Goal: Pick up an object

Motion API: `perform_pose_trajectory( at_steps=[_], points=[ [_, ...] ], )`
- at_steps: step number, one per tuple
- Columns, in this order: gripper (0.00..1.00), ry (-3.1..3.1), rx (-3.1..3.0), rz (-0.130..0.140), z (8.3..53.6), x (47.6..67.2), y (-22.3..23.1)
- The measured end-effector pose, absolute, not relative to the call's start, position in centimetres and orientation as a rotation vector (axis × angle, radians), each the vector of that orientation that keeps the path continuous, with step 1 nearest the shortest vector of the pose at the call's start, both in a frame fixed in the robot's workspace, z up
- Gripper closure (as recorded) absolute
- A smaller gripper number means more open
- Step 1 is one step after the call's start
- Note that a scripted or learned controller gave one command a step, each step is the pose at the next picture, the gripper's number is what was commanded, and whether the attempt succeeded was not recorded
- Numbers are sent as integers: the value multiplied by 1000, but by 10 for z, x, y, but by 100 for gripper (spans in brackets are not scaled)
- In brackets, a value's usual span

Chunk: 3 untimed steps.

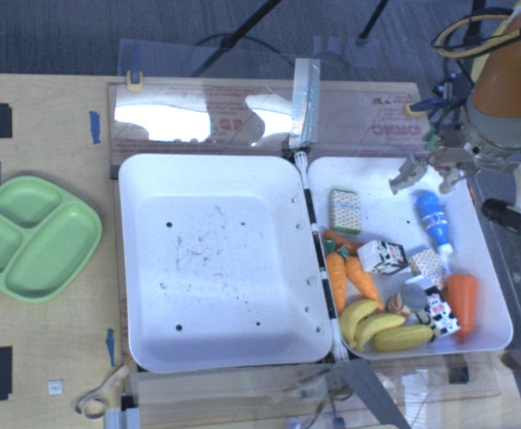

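Note:
My gripper (426, 176) hangs over the back of the right bin (497, 329), open with nothing between its fingers. Just in front of it and slightly right lies a blue bottle (432, 221) with a white cap. Further left in the same bin lies a pale green box (345, 210). Toward the front sit two carrots (348, 275), a black-and-white carton (383, 256), a bunch of bananas (382, 325), a cow-patterned toy (440, 315) and an orange carrot-shaped piece (462, 298).
The left bin (135, 239) adjoins the right one along a central rim. A green divided plate (33, 237) rests on the wooden bench at the far left. A clear panel (206, 114) stands behind the bins. Cables and the arm crowd the upper right.

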<state>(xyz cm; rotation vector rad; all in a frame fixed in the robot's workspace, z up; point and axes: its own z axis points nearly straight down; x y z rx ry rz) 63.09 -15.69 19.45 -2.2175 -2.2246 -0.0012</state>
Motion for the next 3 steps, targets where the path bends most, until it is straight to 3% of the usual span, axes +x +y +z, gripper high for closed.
perform_pose_trajectory(
  at_steps=[1,2,3],
  points=[
    [0,-2250,-2180,-15,92,657,-208],
    [100,-2262,-2185,-12,103,659,-209],
    [100,-2329,-2113,-5,197,648,-120]
  ],
)
